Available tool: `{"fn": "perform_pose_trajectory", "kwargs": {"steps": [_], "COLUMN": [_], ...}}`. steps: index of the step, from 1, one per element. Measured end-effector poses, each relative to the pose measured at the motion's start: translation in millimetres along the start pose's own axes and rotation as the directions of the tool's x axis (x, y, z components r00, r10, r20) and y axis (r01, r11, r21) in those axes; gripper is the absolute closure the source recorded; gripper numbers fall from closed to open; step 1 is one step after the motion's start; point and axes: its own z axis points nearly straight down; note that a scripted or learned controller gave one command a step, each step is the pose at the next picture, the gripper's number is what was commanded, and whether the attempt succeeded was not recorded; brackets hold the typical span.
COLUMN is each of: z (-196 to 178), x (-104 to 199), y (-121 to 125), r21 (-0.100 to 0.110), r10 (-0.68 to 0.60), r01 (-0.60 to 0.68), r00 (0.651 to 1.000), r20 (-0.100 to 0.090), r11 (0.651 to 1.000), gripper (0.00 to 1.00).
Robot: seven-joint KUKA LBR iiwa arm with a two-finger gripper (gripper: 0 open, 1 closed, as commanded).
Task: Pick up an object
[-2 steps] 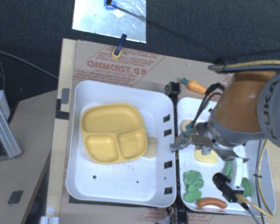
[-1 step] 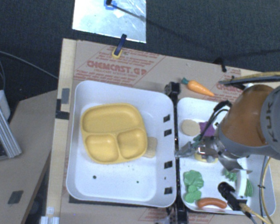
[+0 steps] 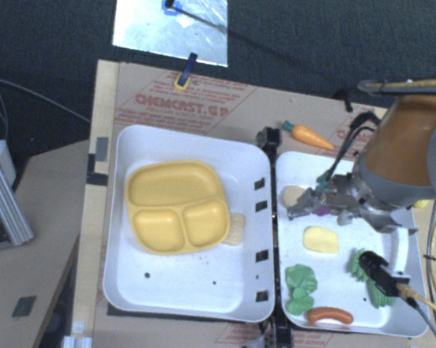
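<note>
One gripper hangs low over the upper left part of the right bin, at the end of the grey arm with its orange band, which reaches in from the right; whether it is released or clenched I cannot tell, since its tip is a dark blur against the white floor, and nothing can be seen caught in it. Just beside the tip, toward the bin's upper left corner, lies a pale beige round piece, seemingly touching or nearly touching the gripper. A small purple item peeks out from under the wrist, mostly hidden. Below the gripper, near the middle of the same bin, sits a pale yellow lump, apart from the tip. Further down lie a green leafy piece and, at the bottom edge, a red sausage, the two close together. On the right side of that bin lies a dark green item, partly covered by a black part of the arm. Outside the bin, above its upper rim on the brown board, rests an orange carrot. The left bin holds a yellow divided tray with three compartments, and a small beige piece lies just beside the tray's right edge
</note>
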Motion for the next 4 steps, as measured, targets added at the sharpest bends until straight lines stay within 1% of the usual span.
{"fn": "perform_pose_trajectory", "kwargs": {"steps": [1, 2, 3, 4], "z": [50.9, 118.0, 44.7, -26.1], "x": [-17.4, -76.0, -38.2, -12.4], "y": [-24.3, -10.9, 4.2, -33.2], "r21": [0.016, 0.016, 0.004, 0.005], "r10": [0.009, 0.013, 0.001, 0.001], "r01": [-0.009, -0.013, -0.001, -0.001], "r00": [1.000, 1.000, 1.000, 1.000], "r20": [0.001, 0.003, 0.000, -0.001], "r11": [1.000, 1.000, 1.000, 1.000], "gripper": [0.00, 0.00, 0.00, 0.00]}}
